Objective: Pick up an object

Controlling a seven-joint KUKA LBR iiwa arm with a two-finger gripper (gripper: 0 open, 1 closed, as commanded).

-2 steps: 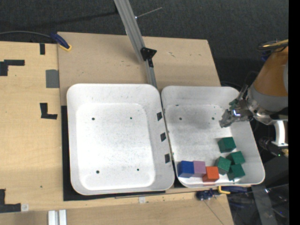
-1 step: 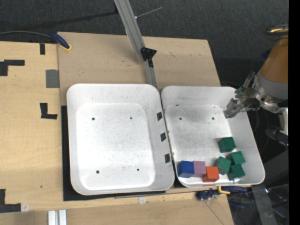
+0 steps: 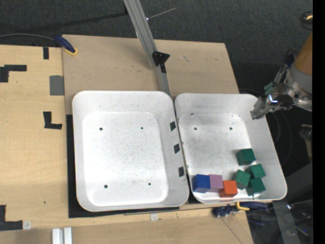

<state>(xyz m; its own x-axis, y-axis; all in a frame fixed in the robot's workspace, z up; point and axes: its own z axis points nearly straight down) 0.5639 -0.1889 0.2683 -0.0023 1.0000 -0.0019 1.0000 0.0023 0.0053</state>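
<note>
**Camera view: my gripper is at the far right rim, the blocks lie toward the near edge**

Camera view shows the bench [image 3: 127,60] with two white bins side by side. The left bin [image 3: 84,151] is the larger shape in the picture. The right bin [image 3: 213,136] carries all the small blocks, and they are gathered in its near right corner.

My gripper [image 3: 264,105] hangs above the far right rim of the right bin, close to the corner there. It holds nothing that I can see between its ends. Whether it is apart or together I cannot tell, because it is small and dark against the floor.

The relation that matters for the next move is this: the blocks are toward the near edge of the bin from my gripper, well apart from it, almost straight along the right wall. The nearest one is the green block [image 3: 246,156], which sits alone, a little away from the others. Behind it there are more green blocks [image 3: 252,178], packed closely together. Then, along the near wall, come the blue block [image 3: 202,182], the purple block [image 3: 216,181] and the orange block [image 3: 229,187], touching in a row.

I judge the lone green block the easiest target, since it has free space around it. It is roughly cubic, so I see no long axis to align with.
</note>
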